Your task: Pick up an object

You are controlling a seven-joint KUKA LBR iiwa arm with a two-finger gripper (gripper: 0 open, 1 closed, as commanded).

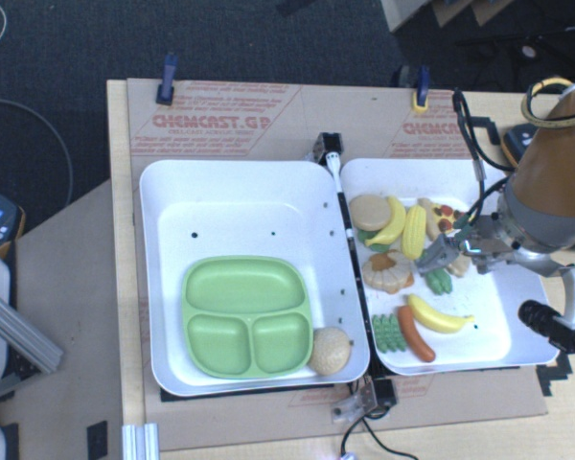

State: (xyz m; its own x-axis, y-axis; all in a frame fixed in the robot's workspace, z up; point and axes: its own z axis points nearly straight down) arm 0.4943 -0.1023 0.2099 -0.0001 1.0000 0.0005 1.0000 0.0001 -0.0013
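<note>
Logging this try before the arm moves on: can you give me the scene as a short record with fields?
left bin: green divided tray, round bun at its right corner
right bin: toy food pile, with bananas, sausage, burger
gripper: low over the pile, at its middle
held: nothing seen between the fingers

You have two white bins: left bin and right bin. Left holds one green tray and one bread roll. Right shows three bananas, one sausage, one burger.
</note>
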